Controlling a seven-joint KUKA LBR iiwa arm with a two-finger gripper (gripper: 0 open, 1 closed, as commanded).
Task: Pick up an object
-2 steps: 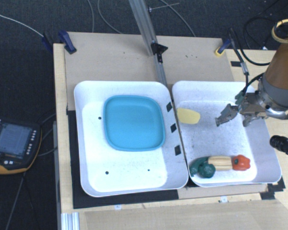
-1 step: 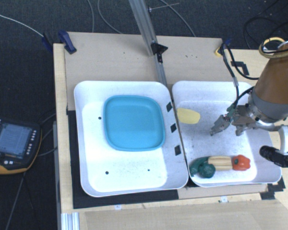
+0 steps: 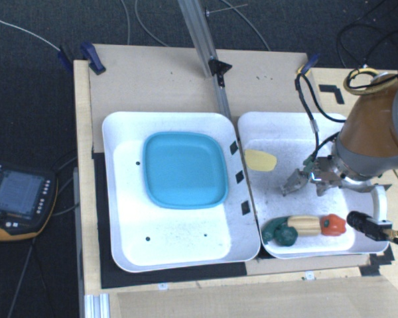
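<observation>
Two bins (image 3: 119, 151); one blue plate (image 3: 186, 169), four objects.

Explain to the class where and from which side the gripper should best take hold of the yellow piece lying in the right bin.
Probably across its narrow width, coming straight down from above. The yellow piece lies flat and low near the right bin's left wall, with bare floor around it, so fingers could straddle its short axis. The gripper sits just to its right.

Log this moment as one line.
gripper over right bin, holding nothing | yellow piece to its left | green, tan, red toys below | blue plate in left bin
</observation>
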